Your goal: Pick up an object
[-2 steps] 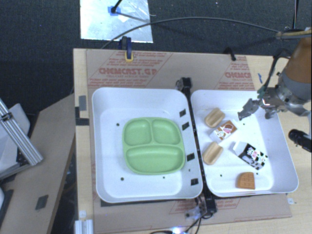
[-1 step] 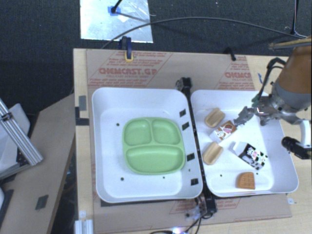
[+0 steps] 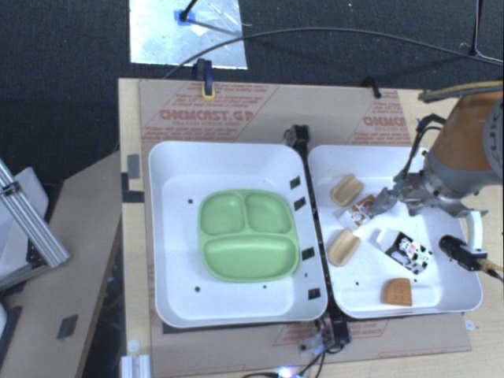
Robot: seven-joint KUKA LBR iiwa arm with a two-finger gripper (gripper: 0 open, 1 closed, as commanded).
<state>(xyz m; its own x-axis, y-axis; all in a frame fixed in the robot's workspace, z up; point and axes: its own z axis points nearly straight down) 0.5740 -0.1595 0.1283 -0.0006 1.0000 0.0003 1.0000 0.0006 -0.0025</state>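
Two white bins; gripper (image 3: 383, 201) hovers by a small packet (image 3: 361, 209) in the right bin (image 3: 441, 304), approaching. Its grip state is unclear; next, descend.

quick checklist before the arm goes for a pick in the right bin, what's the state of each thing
1. Hand is over the right white bin: ok.
2. Hand near a target: ok, its tip sits beside the small red-and-white printed packet.
3. Anything held between its fingers: cannot tell.
4. Other pickable items lie apart: ok, two tan curved wooden pieces, a brown waffle-like square and a black-and-white patterned block.
5. Green divided plastic plate lies in the left white bin, away from the arm: ok.
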